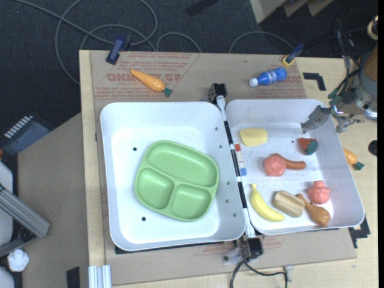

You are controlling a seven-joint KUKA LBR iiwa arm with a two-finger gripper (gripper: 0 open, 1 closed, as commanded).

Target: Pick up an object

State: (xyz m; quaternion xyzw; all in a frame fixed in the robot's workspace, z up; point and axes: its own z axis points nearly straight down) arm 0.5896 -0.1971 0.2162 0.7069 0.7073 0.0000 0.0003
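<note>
My gripper [329, 122] hangs over the far right corner of the right bin [282, 114], open, with nothing between its fingers. Just below it a small red and green toy fruit [308, 145] lies on the bin floor. Further left are a yellow wedge [254, 137] and a pink toy with an orange stem [277, 165]. Along the near side of the bin lie a banana [264, 204], a tan bun [289, 203], a pink lump [320, 192] and a brown drumstick [318, 213].
The left bin [120, 125] holds a green divided plate [177, 180]. On the bench beyond the bins lie a carrot [150, 80] and a blue bottle [269, 77]. A small orange toy [351, 158] sits outside the right bin's right wall.
</note>
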